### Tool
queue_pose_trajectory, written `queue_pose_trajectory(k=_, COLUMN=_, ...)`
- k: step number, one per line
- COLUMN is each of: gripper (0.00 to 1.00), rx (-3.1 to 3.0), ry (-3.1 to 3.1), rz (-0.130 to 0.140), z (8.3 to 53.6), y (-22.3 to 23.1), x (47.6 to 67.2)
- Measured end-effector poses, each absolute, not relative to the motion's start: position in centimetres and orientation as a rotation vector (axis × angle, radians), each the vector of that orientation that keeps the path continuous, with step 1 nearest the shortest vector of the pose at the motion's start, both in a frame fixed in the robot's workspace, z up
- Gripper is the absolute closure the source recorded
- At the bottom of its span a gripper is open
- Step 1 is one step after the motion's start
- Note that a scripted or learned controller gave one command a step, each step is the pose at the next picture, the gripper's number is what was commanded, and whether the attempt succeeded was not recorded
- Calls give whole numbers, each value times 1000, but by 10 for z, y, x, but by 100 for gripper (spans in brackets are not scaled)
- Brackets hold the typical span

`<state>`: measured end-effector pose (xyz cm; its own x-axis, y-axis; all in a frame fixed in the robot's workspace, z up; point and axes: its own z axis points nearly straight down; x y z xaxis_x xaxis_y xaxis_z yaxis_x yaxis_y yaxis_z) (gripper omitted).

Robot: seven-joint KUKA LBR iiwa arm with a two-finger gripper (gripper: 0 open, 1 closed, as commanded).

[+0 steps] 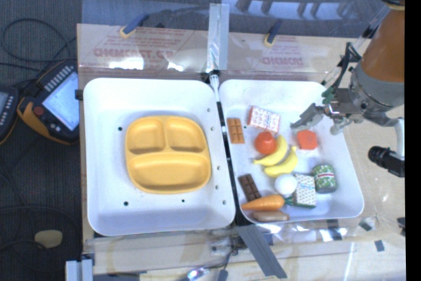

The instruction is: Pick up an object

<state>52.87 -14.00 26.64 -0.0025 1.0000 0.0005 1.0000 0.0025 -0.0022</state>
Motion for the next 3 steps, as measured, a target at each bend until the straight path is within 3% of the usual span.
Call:
queue_pose_trajectory(k=1, gripper=0, rx=-2170, ry=-2273, rz=3, z=255, y=-195, x=544)
queue_pose_trajectory(k=2, gripper=0, rx=-2170, ry=-2269, rz=5, z=129, y=-210, x=596)
queue_pose_trajectory(k=3, gripper=0, rx=-2203, ry=-2238, rz=-13, z=98, y=-211, x=594)
